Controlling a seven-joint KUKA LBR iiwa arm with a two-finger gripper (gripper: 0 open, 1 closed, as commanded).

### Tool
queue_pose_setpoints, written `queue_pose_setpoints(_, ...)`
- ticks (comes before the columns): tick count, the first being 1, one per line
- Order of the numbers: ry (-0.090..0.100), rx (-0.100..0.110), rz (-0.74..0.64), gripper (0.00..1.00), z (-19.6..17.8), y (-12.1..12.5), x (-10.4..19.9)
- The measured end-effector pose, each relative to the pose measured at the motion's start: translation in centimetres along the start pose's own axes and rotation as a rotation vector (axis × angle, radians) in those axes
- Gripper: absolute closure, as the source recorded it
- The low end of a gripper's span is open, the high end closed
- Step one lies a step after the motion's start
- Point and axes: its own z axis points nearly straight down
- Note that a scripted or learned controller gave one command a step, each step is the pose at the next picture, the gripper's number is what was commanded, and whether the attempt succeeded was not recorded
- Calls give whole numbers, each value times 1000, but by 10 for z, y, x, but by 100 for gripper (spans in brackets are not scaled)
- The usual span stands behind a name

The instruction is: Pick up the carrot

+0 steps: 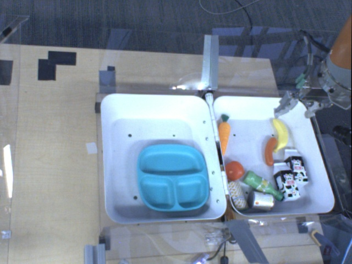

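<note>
The carrot, orange with a small green top, lies along the left wall of the right bin, with the green end pointing toward the back. My gripper hovers over the back right corner of that bin, well to the right of the carrot and just behind the banana. Its two fingers are spread apart with nothing between them.
A yellow banana and a small orange-red piece lie right of the carrot. A tomato, a green bottle, a can and black-and-white cartons crowd the bin's front. The left bin holds a blue divided plate.
</note>
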Motion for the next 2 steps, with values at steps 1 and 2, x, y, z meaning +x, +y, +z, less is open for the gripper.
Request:
queue_pose_setpoints(1,1,0,205,0,53,35,5)
queue_pose_setpoints(2,1,-2,11,0,59,59,75)
